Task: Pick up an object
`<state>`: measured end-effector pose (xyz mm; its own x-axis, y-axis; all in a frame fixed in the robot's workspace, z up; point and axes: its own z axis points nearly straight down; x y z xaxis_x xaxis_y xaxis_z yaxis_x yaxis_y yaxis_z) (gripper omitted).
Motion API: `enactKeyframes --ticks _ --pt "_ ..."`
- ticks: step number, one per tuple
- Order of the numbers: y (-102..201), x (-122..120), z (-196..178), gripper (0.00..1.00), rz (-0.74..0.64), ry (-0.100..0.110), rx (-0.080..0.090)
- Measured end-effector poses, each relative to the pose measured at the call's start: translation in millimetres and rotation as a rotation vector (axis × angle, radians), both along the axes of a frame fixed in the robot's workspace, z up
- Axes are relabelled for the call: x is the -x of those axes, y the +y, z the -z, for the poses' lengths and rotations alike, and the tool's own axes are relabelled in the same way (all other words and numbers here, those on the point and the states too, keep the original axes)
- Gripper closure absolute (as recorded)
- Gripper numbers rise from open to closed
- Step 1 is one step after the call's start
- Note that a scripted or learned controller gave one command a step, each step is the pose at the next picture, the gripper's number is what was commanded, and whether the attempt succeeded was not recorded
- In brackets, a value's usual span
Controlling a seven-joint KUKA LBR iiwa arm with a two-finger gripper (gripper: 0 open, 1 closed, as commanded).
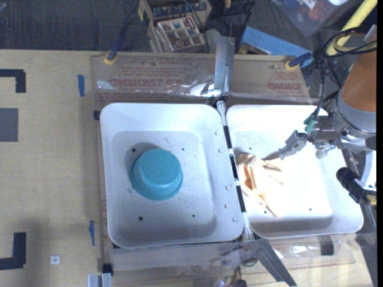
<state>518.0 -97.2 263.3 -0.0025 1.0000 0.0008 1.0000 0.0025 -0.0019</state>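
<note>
An upturned blue bowl (157,173) sits in the left white bin (119,124). Several flat tan and orange pieces (252,177) lie along the left side of the right white bin (311,214), one of them (270,207) nearer the front. My gripper (273,156) reaches in from the right at a slant, its tip low over the right bin, just above and to the right of the tan pieces. Nothing shows as held by it.
A metal divider (230,160) runs between the two bins. Cardboard and crumpled plastic (161,85) line the back edge. Cables and the arm's grey wrist (353,124) crowd the right side. Boxes and clutter (179,23) lie beyond the bench.
</note>
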Motion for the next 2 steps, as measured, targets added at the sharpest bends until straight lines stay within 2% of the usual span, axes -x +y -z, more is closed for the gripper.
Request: enactKeyframes --ticks 1,2 --pt "-14 -36 115 0.0 0.017 -0.001 0.001" --pt "-19 -56 173 0.0 -0.049 -0.011 0.0"
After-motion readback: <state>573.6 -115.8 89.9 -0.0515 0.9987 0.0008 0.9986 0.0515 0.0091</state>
